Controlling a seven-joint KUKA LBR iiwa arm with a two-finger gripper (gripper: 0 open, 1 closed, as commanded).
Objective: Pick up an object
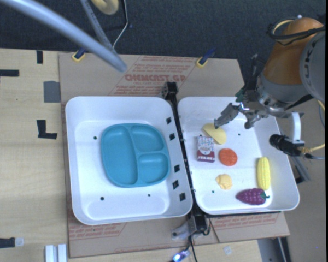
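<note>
- Two shallow white bins sit side by side on a cardboard sheet (pixel 153 75) laid over the bench: the left bin (pixel 79 201) and the right bin (pixel 287 201), their inner walls meeting along a black-clipped seam.
- Filling much of the left bin's floor is a blue compartment plate (pixel 135 154), lying flat, with one large section toward the bin's left wall and smaller ones toward the seam.
- Six small items lie in the right bin, all of them loose on its floor.
- Nearest the far-left part of that bin is a pale yellow piece (pixel 214 133); just beside it, toward the near edge, lies a small red-and-white carton (pixel 206 148).
- Next to the carton, toward the bin's middle, sits an orange round fruit (pixel 228 157).
- Closer to the near edge is a small yellow-orange lump (pixel 224 181), and at the near-right corner lies a purple grape bunch (pixel 251 196).
- Along the right wall, a yellow corn cob (pixel 263 172) lies lengthwise, just above the grapes.
- Reaching in over the far-right part of the right bin, the gripper (pixel 236 119) hangs with its two fingers spread apart and nothing between them.
- One fingertip is near the pale yellow piece, though contact cannot be judged from this angle.
- Above the wrist, the arm's orange band (pixel 287 48) shows at the frame's right.
</note>
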